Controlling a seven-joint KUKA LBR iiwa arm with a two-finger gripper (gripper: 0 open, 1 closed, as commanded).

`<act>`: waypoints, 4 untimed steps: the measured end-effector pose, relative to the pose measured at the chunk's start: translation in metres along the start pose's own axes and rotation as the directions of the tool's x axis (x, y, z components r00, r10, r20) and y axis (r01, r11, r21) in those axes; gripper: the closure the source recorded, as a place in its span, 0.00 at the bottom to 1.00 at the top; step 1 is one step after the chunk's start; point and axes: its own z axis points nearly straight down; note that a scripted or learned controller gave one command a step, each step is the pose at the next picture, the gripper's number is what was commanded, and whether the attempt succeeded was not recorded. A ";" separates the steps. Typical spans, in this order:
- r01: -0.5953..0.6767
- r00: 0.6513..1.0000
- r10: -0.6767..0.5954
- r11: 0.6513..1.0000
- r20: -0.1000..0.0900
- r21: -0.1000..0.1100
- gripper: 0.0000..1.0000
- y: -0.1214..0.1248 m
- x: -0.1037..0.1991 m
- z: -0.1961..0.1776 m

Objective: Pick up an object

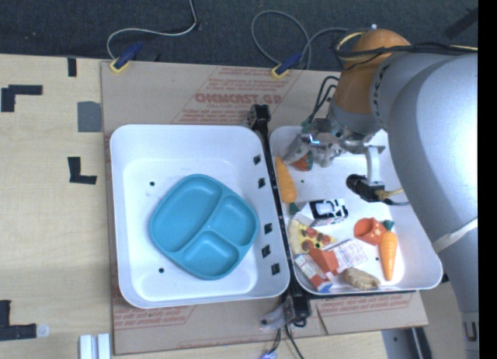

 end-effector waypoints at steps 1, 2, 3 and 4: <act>-0.002 1.000 0.002 1.000 0.003 0.000 0.00 0.000 0.003 0.000; -0.001 1.000 0.001 1.000 0.002 0.000 0.00 0.000 0.004 0.000; -0.002 1.000 0.002 1.000 0.003 0.000 0.00 0.000 0.005 0.000; -0.001 1.000 0.001 1.000 0.003 0.000 0.00 0.000 0.005 0.000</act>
